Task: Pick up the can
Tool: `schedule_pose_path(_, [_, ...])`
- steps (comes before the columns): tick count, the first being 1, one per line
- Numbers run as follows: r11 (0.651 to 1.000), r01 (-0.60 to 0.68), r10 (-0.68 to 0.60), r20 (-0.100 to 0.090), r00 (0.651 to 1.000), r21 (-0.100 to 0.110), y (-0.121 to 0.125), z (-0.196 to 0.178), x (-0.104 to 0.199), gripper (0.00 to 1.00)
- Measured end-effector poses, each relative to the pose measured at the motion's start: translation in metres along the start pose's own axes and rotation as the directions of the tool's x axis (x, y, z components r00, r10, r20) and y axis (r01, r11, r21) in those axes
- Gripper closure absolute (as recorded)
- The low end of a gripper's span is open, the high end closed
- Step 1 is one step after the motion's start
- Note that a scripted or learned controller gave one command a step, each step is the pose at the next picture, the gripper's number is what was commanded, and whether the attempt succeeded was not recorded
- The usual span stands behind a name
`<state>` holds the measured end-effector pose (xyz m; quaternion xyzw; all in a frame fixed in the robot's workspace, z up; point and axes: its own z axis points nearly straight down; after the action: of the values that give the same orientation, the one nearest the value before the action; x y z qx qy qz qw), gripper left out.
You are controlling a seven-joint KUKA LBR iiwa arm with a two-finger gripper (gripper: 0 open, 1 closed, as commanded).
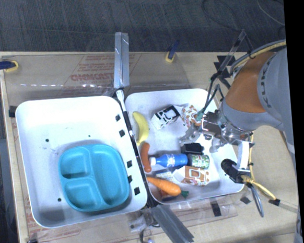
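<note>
Overhead, two white bins sit side by side on the bench. The left bin (pixel 37 127) holds a blue tray (pixel 93 176) with three compartments, lying flat toward its near side. The right bin (pixel 160 97) is crowded. A banana (pixel 140 126) lies along its left wall, with a sausage (pixel 146 157) just below it and a carrot (pixel 165 186) near the front left corner. A bottle (pixel 169 161) with a blue middle lies on its side between the sausage and the can. A black-and-white box (pixel 167 115) sits toward the back, and a crumpled packet (pixel 191 115) lies just right of it. An orange-and-white carton (pixel 195 175) rests at the front.

The can (pixel 198 161), green with a dark top, lies in the right half of this bin, touching the carton's upper edge and just right of the bottle.

The arm (pixel 254 92) reaches in from the right, its orange band above the wrist. The gripper (pixel 193 138) hangs over the bin just above the can, near the packet. Its tip is dark and blurs into the clutter, so whether the fingers are spread or pressed together cannot be told; nothing is clearly seen between them.
</note>
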<state>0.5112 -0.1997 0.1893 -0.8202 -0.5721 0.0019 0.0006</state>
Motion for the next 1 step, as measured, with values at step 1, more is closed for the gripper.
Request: schedule_pose_path(1, [1.0,0.016,-0.016,-0.002,1.0,-0.001,0.0228,0.013,0.009,0.0])
